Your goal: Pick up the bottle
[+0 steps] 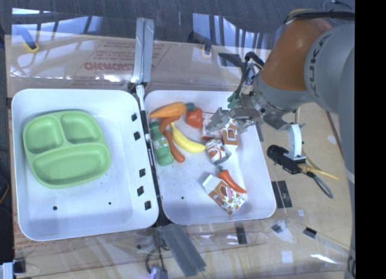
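Left bin [24, 211]: holds a green divided plate [66, 148], set toward its left side.
Right bin [187, 205]: holds toy food, mostly in its far half.
Bottle [160, 145]: green, along the right bin's left wall, touching a slim carrot [175, 149].
Banana [186, 141]: yellow, just right of that carrot.
Far corner: a fat carrot [167, 110] beside a red vegetable [194, 117].
Hand [218, 121]: low over the right bin, near a small carton [215, 151].
Near side: a printed carton [228, 198] with a small carrot [230, 179] on it.
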`<state>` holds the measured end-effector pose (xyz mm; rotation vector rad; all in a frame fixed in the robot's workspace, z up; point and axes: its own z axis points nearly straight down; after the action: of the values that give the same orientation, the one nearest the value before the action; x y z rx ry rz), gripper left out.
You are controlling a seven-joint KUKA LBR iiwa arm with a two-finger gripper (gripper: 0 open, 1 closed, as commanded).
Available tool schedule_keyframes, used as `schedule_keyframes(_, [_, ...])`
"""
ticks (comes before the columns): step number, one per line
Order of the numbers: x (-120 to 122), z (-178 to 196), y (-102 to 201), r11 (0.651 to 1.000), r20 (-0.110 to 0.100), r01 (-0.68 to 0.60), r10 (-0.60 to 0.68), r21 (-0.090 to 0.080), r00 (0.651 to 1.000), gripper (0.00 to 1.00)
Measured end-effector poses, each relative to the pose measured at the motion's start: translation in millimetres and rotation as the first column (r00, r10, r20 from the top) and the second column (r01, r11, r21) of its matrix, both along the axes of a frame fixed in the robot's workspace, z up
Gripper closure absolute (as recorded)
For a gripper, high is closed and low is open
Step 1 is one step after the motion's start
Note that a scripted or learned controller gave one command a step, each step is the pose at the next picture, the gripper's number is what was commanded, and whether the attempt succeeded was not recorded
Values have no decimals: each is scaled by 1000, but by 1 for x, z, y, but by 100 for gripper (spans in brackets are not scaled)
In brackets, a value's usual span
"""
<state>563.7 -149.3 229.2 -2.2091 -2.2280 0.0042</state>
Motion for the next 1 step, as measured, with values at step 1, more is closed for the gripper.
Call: schedule_keyframes(1, [-59, 88, 125, 995, 4, -104, 104, -1, 995, 0])
